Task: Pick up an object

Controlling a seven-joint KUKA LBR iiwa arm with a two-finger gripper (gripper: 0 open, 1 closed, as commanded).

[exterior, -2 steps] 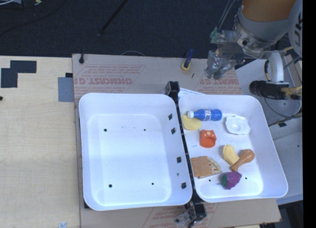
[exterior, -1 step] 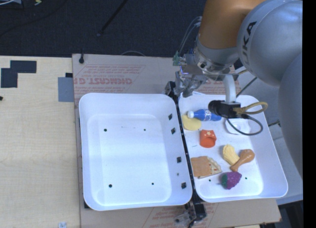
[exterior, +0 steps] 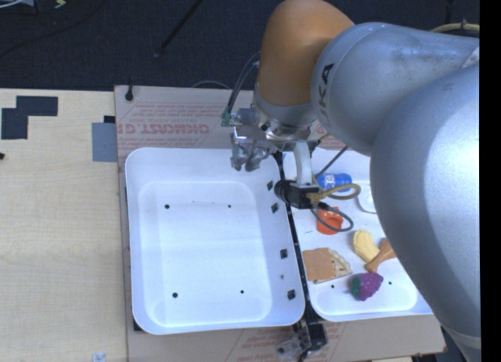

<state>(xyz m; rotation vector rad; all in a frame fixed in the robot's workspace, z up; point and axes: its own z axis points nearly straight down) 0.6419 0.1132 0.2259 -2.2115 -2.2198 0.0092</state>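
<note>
Judging by looks, you have light, rigid toy food in the right-hand shallow white plastic bin [exterior: 391,302], so pinch the small purple grape-like cluster [exterior: 365,285] across its middle, though whether the grey two-finger gripper [exterior: 249,157] has its jaws parted I cannot tell.

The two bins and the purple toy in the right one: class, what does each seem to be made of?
Left bin and right bin: probably moulded plastic, smooth white, with rounded rims and a soft sheen. Purple toy: likely plastic or rubber, a bumpy grape-like shape in saturated colour; too small to be sure.
</note>
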